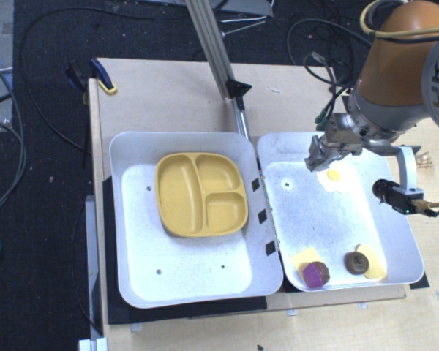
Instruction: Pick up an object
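Landmark: right bin [395, 218]. At its near edge, purple object [315, 273] sits on a yellow flat piece [303, 258], near-left corner of the bin. Just right of it along the same near edge, brown round object [357, 262] overlapping another yellow piece [374, 263]. The two are apart, not touching. Middle of the bin floor is bare white. Toward the bin's far end, small yellow object [334, 175] lies on the floor, just beside and below the gripper [323, 154]. Gripper hangs over the bin's far-left part, pointing down; finger spread can't be told from this angle, nothing visibly held. Grey arm with orange band [404, 28] comes in above the bin's far-right side. Left of the right bin, touching edges: left bin [132, 218] holding a yellow divided plate [202, 194], three compartments. Beyond both bins, a metal pole [212, 42] slants away.
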Controlling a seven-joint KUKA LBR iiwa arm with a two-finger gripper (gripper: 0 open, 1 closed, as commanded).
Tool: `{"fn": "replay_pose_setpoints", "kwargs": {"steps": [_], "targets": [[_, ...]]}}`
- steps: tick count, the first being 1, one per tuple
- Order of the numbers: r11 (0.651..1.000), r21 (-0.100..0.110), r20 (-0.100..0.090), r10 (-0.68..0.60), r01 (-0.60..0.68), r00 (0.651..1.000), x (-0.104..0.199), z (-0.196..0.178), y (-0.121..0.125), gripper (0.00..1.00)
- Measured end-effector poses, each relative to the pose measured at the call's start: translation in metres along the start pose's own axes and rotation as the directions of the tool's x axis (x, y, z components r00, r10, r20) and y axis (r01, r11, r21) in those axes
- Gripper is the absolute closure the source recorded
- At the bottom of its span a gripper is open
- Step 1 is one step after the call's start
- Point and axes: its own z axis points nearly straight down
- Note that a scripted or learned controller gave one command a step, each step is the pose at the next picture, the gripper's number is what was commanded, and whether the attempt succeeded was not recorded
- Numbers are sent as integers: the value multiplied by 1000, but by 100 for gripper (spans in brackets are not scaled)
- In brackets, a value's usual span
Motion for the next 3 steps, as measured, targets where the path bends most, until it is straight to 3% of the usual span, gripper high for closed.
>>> {"fn": "replay_pose_setpoints", "kwargs": {"steps": [3], "targets": [[1000,1,1,1,-1,1000,145,22,-25,100]]}}
